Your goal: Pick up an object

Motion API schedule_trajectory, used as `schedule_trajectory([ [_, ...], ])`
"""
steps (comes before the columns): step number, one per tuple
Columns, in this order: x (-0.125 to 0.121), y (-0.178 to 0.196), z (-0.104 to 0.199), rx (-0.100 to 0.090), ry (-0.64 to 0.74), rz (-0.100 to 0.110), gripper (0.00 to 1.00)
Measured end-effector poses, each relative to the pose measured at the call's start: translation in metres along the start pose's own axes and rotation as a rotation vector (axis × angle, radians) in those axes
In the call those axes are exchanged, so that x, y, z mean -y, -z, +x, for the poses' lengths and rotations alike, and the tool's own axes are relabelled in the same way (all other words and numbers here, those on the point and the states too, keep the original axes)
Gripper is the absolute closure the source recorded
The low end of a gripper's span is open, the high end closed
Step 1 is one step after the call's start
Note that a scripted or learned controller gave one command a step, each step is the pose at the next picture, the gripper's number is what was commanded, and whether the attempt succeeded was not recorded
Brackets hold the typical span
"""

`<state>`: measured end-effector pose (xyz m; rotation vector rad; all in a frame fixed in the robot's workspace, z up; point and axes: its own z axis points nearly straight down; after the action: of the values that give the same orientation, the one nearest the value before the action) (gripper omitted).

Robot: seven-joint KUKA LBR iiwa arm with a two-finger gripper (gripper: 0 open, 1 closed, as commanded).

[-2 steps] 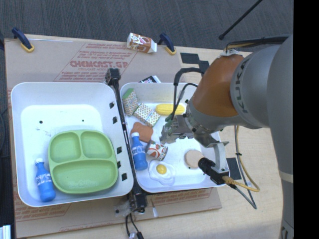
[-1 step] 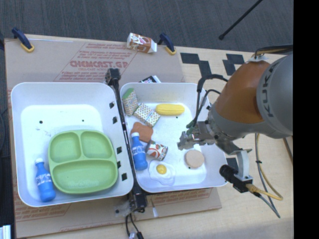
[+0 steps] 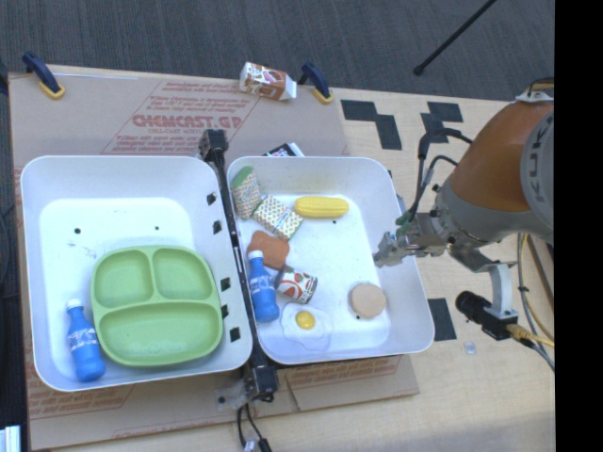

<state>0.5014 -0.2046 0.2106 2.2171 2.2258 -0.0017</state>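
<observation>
Camera view — end effector [image 3: 388, 250] over right bin [image 3: 396, 196]

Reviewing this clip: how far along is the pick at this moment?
Done: nothing lifted yet. The yellow corn, fried egg, round cookie and blue bottle all lie in the right bin. In hand: the gripper sits at that bin's right rim, with nothing seen between its fingers. Left: choosing an object, descending, grasping, lifting.

The left bin [image 3: 38, 205] holds a divided plate [image 3: 155, 304] with a bottle [image 3: 83, 342] at its left; the right bin [image 3: 377, 182] holds a banana [image 3: 321, 207] behind a fried egg [image 3: 305, 323].
</observation>
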Motion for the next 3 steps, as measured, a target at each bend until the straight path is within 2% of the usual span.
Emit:
schedule_trajectory([
  [1, -0.02, -0.007, -0.006, -0.001, 0.003, 0.0, 1.0],
  [2, 0.021, 0.016, -0.006, -0.002, 0.0, 0.001, 1.0],
  [3, 0.024, 0.045, -0.007, 0.001, 0.001, -0.003, 1.0],
])
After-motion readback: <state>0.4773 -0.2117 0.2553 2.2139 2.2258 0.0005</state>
